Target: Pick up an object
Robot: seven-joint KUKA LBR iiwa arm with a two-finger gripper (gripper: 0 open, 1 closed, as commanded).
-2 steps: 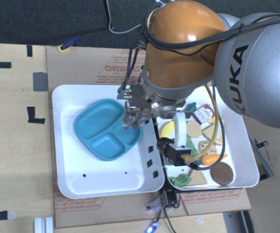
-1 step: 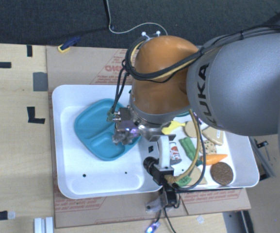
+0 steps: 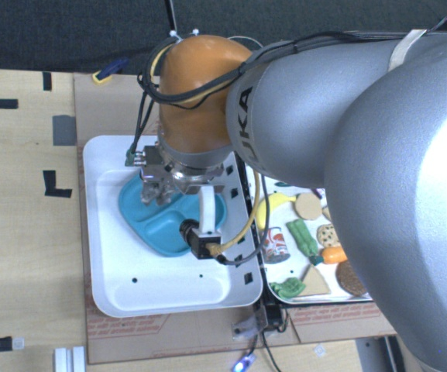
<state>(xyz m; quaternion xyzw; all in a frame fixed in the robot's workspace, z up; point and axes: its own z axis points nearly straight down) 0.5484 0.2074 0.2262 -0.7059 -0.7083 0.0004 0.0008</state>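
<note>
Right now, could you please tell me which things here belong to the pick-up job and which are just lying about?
In play:
gripper, down over the left bin
blue divided plate beneath it

Lying about, in the right bin:
banana
small can
green pickle
cookie
carrot

Arm reaching in from the right, wrist pointed straight down.
The grey arm [image 3: 347,115] sweeps in from the right and takes up much of the frame; its orange band [image 3: 196,91] sits just above the wrist. Below the band the gripper [image 3: 178,200] hangs low, with black cables looped around the wrist and a white block and black fitting on its near side.
</note>
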